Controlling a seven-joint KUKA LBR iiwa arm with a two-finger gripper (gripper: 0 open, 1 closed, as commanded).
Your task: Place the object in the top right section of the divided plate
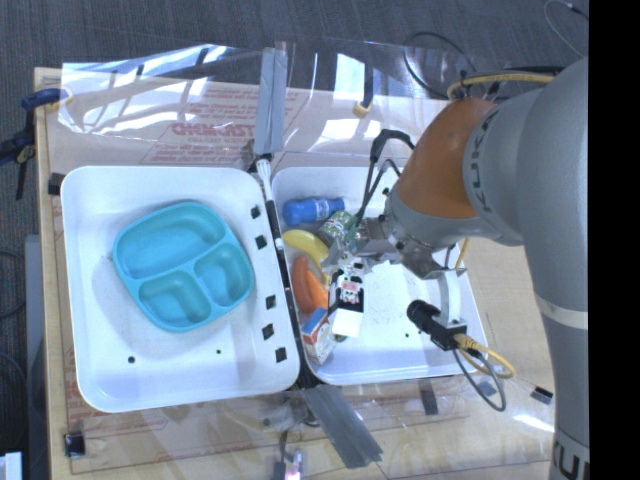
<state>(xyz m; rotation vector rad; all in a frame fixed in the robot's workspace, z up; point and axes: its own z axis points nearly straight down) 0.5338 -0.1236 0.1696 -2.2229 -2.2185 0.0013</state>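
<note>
Arm (500,158) reaches in from the right and is down over the right bin (450,353), wrist over the clutter along that bin's left side. Gripper (350,268) sits low among the items — whether it is clenched, released or grasping anything I cannot tell, the wrist hides most of it and the tip is lost in clutter. Right bin contents, packed against the left wall: blue bottle (310,210) at the far end, lying on its side; banana (305,245) just below it; a clear crinkly item (341,226) beside the banana, touching or nearly touching the gripper body; orange object (310,286) below the banana; a small white-and-black box (349,292) just under the gripper; some red-and-white packaging (318,338) at the near end. Which of these is the task object is unclear — all are in the right bin. Blue plate (183,265) lies in the left bin (130,368), roughly centred, tilted a bit in plan, three sections, nothing in them. Black connector (432,323) with a yellow cable (485,358) hangs off the wrist over the right bin's near right part.
</note>
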